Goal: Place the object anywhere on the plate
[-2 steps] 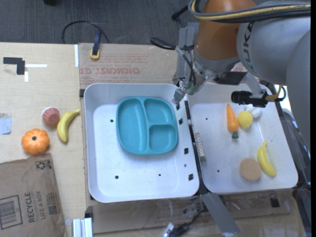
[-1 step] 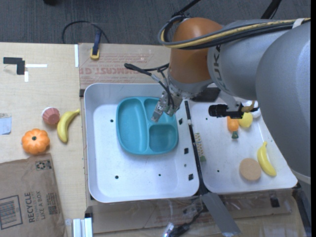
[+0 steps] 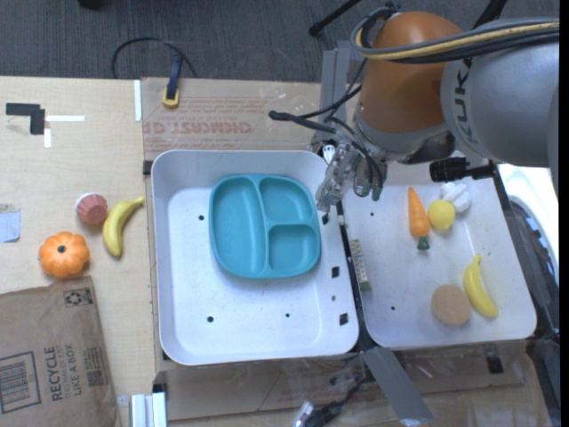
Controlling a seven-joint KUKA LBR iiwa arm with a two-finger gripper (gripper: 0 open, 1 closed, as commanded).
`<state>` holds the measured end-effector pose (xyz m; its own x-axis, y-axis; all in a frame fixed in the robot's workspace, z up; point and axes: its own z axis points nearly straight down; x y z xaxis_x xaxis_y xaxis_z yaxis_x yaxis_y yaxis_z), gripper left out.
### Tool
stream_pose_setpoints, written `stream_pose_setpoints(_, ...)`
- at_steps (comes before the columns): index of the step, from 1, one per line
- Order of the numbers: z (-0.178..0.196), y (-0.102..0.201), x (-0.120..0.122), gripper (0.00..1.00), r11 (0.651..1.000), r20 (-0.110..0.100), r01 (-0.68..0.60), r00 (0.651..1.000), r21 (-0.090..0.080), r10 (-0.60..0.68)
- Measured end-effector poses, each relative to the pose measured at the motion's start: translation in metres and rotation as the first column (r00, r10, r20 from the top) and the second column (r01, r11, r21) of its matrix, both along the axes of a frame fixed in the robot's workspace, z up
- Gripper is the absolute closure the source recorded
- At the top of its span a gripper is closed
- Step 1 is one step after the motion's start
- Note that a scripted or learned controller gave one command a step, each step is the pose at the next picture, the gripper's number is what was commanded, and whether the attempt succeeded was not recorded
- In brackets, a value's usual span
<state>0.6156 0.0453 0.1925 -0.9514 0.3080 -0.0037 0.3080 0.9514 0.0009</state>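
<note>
Legible txt: "RECYCLE LIKE A BO…" + barcode on cardboard box (image 3: 49,358), far left/below gripper (image 3: 348,185). "KU…" on arm (image 3: 498,87), right of it.

Left bin (image 3: 178,327): teal plate (image 3: 265,225) sits toward the back right; bare floor along the front and left edges gives open approach. Gripper (image 3: 342,183) hangs over the shared wall at the back, blocking passage there. Right bin (image 3: 391,323): carrot (image 3: 418,213), lemon (image 3: 441,214) and a white item (image 3: 457,194) crowd the back; banana (image 3: 481,289) and tan disc (image 3: 451,305) fill the front right corner. Its left side is free.
</note>
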Motion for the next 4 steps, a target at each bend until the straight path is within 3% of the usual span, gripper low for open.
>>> stream_pose_setpoints(1, 0.0, 0.051, 0.003, 1.0, 0.998, -0.001, -0.062, 0.998, 0.0, 0.062)
stream_pose_setpoints(2, 0.014, 0.038, -0.011, 1.0, 0.986, -0.002, -0.169, 0.986, 0.0, 0.169)
stream_pose_setpoints(3, 0.021, 0.038, -0.017, 1.0, 0.984, -0.002, -0.179, 0.984, 0.0, 0.179)
stream_pose_setpoints(4, 0.007, 0.04, -0.01, 1.0, 0.959, -0.002, -0.284, 0.959, 0.0, 0.284)
